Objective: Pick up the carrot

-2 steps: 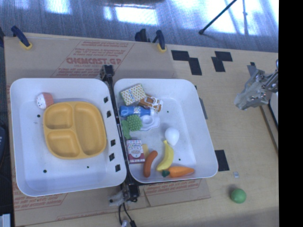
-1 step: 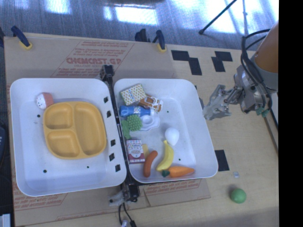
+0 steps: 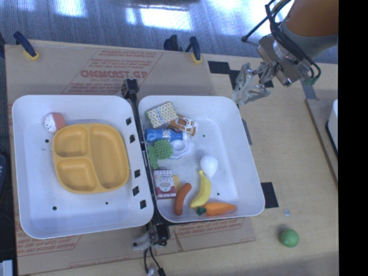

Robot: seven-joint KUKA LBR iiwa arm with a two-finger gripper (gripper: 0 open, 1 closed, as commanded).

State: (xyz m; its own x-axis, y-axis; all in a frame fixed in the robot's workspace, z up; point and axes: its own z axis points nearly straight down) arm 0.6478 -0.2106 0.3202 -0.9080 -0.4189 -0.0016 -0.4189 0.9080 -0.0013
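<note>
The carrot, orange with a green stub at its left end, lies flat along the near edge of the right bin, just beside a banana. My gripper hangs above the far right corner of that bin, far from the carrot. Its fingers are spread apart with nothing between them.
The right bin also holds a sausage, a white egg, a small red box, a green item, a blue-labelled bottle and snack packs. The left bin holds a yellow divided plate. A green ball lies on the bench.
</note>
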